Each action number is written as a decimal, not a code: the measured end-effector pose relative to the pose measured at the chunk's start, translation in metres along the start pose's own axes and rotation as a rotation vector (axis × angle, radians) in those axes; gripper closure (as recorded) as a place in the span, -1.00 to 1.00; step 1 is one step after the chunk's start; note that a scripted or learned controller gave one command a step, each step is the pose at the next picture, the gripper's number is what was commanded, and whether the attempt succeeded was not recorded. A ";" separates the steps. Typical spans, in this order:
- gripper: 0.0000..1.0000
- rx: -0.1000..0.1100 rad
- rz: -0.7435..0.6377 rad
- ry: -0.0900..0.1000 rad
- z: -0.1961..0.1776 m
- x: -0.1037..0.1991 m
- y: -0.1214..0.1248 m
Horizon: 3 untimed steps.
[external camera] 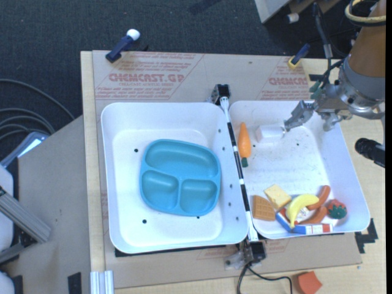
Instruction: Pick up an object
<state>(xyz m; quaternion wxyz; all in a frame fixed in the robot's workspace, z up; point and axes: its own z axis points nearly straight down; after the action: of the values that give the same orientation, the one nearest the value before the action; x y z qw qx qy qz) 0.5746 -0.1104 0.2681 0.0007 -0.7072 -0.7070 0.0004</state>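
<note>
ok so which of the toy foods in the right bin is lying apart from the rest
The carrot, orange with a green top, lying alone against the bin's left wall. The banana, waffle and others are piled in the near corner.

Toy pile (pixel 303 210) near bare bin floor (pixel 288 164)

Even, bright light falls from above me. Below my gripper (pixel 306 116) the right bin (pixel 343 164) glares white, nearly washed out. Shadows are soft and short. My wrist looks slightly blurred; the far-left dark floor (pixel 43 29) stays dim and grainy.
</note>
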 end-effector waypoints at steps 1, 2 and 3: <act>-1.00 0.004 0.000 0.001 0.177 0.005 0.002; 1.00 -0.001 0.001 0.000 0.166 0.004 0.004; 1.00 -0.002 0.002 0.000 0.156 0.004 0.004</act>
<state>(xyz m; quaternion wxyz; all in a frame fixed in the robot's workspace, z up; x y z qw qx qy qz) 0.5781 -0.1059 0.1122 -0.0002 -0.7080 -0.7062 -0.0004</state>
